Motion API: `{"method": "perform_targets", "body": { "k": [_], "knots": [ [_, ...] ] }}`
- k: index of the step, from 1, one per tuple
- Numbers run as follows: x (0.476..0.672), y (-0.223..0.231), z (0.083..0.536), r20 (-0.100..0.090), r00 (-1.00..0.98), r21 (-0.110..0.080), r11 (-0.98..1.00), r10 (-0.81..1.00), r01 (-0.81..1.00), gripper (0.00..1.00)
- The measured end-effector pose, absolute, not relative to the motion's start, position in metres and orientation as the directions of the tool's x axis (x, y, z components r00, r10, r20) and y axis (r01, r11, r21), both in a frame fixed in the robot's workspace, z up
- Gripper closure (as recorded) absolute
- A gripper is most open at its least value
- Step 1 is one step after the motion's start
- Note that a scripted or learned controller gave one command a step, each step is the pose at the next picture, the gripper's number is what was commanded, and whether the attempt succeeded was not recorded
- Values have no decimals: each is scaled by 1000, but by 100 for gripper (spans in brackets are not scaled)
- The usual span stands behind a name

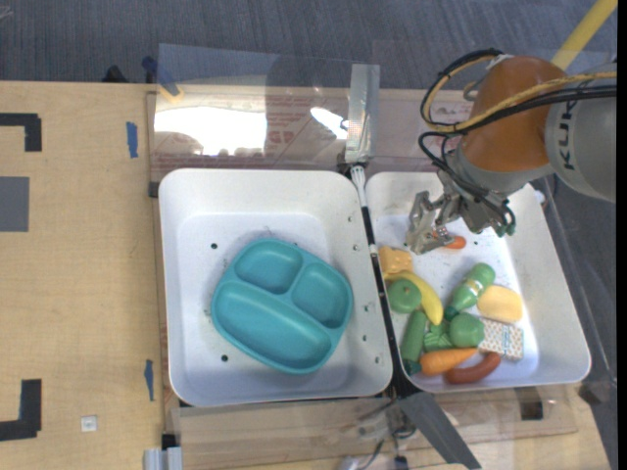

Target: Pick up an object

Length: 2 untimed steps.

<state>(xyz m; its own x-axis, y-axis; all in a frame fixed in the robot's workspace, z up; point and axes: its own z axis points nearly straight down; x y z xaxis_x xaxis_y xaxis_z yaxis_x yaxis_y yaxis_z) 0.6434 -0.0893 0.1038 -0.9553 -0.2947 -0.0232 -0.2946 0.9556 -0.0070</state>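
The right bin (563, 292) carries a heap of toy food in its lower half, from about 6 to 9 o'clock of the bin's floor. A yellow banana (423, 295) lies with its long axis running from 10 o'clock down to 4 o'clock, just beside a round green piece (402, 295) on its 9 o'clock side. An orange carrot (446, 358) lies nearly level, its axis from 9 to 3 o'clock, with a red sausage (475, 369) curved under it toward 5 o'clock. A green bottle-like piece (470, 288) tilts from 7 up to 1 o'clock, touching a pale yellow lump (501, 304) at its 3 o'clock side. A small orange-red bit (454, 244) lies apart from the heap at the bin's 12 o'clock, close under the gripper (431, 225). The arm (505, 116) comes in from 2 o'clock, its orange band bent down over the bin's upper part, wrist pointing toward 7 o'clock. Whether the gripper is spread or closed cannot be told; nothing is seen held in it. The left bin (186, 213) holds a teal divided plate (282, 304) at its centre.
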Motion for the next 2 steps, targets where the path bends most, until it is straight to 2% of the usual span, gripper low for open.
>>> {"method": "perform_targets", "body": {
  "k": [1,2],
  "knots": [
    [670,-30,231,-20,-996,0,996,-86,-86,100],
    [664,-88,265,-12,-901,-8,901,-433,-433,100]
  ]
}}
